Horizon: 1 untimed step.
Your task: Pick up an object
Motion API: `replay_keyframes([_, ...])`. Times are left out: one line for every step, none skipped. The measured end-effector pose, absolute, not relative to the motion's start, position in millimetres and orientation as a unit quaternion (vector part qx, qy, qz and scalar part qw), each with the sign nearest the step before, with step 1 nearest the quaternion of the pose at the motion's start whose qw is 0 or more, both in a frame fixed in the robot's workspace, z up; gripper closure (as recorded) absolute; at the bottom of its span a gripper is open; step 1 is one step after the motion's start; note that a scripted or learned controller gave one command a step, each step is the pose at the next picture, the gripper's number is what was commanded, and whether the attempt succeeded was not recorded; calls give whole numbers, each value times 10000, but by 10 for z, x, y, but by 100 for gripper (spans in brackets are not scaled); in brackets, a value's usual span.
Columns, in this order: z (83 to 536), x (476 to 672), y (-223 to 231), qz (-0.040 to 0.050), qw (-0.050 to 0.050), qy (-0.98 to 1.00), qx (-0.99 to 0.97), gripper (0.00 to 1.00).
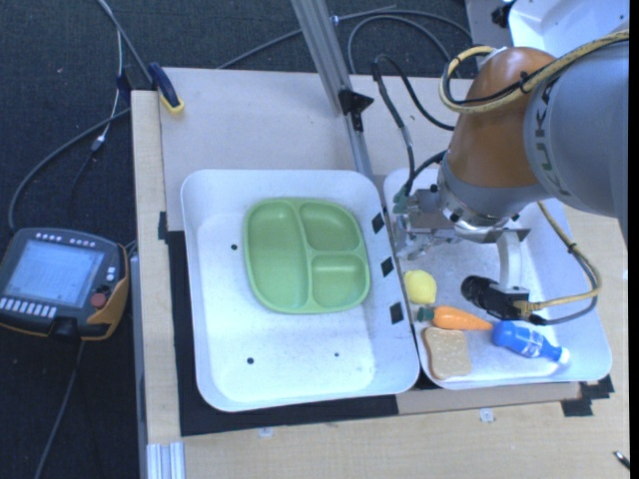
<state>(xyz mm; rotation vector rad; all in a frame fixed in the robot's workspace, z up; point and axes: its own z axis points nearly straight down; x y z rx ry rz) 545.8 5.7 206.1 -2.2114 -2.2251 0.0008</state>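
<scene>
The gripper (411,239) hangs at the left edge of the right bin (454,263), right of centre in the frame. From this slanted view I cannot tell whether it is parted or closed, and nothing is seen held in it.

The likeliest target is the yellow lemon (421,287), which lies just below the gripper in the frame, close to the wall between the two bins. An orange carrot (461,318) lies just beside it towards the lower right. Further down sit a slice of bread (446,352) and a blue bottle (526,340).

The lemon looks like a small toy, so it is probably light and stiff. Its smooth, rounded skin could roll or squirt out of a pinch. The safest hold would be across its widest middle, squeezing the short axis and not the tapered ends. The bin wall close on its left leaves little room on that side.

The left bin (290,362) holds a green divided plate (305,254), well apart from the lemon.
</scene>
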Motion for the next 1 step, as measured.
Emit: replay_keyframes([2220,5410,606,-19,4,-7099,-7043,100])
